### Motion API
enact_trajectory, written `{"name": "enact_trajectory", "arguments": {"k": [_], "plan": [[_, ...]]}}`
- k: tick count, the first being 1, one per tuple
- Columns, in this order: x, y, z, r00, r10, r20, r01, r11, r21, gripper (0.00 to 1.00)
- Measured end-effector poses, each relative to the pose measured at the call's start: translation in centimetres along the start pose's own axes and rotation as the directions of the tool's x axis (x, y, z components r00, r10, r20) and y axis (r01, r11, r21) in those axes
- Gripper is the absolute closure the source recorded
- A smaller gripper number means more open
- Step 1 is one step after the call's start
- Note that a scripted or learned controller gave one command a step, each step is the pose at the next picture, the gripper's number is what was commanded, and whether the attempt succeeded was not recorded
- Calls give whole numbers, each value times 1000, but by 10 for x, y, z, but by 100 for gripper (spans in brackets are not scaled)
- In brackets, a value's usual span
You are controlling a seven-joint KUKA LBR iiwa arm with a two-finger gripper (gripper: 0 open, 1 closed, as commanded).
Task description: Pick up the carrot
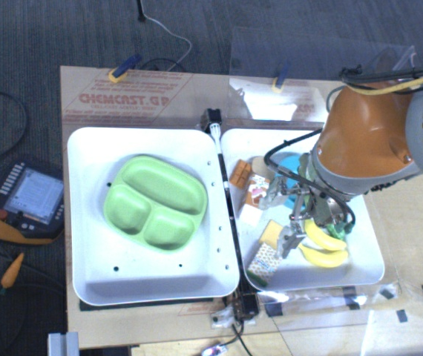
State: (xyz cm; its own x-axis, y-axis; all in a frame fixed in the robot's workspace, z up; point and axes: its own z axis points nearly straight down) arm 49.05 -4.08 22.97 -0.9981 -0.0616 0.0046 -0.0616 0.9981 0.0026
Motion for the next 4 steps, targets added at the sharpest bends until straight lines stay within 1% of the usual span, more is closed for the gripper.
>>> {"name": "enact_trajectory", "arguments": {"k": [1,2,3,4], "plan": [[-52,-87,-143,905,-425,12,425,905,12,0],[-36,4,-54,890,-455,1,455,890,-3,0],[-28,60,22,907,-421,2,421,907,-1,0],[-93,33,46,978,-206,7,206,978,3,0]]}}
